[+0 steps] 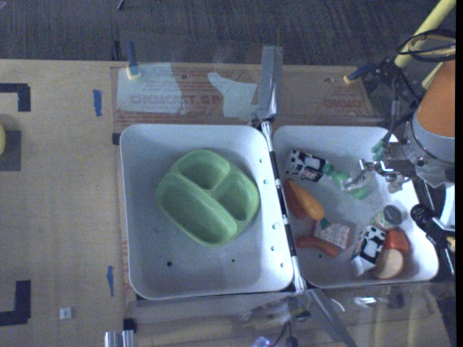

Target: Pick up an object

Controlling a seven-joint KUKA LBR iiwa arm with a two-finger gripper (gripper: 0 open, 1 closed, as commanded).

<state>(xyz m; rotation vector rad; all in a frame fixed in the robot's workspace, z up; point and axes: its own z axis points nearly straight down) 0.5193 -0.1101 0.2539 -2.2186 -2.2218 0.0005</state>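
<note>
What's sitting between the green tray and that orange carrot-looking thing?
In the camera view, the bins' touching white rims lie between the green tray and the carrot; the rest is bare bin floor.

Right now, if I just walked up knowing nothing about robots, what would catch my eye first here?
Most likely the green divided plate, lying alone in the left bin. Next, the jumble in the right bin: a black-and-white carton near the top, an orange carrot-like piece by the divider, and a red sausage-like piece lower down. The grey arm with its orange band leans in from the right over that bin.
</note>
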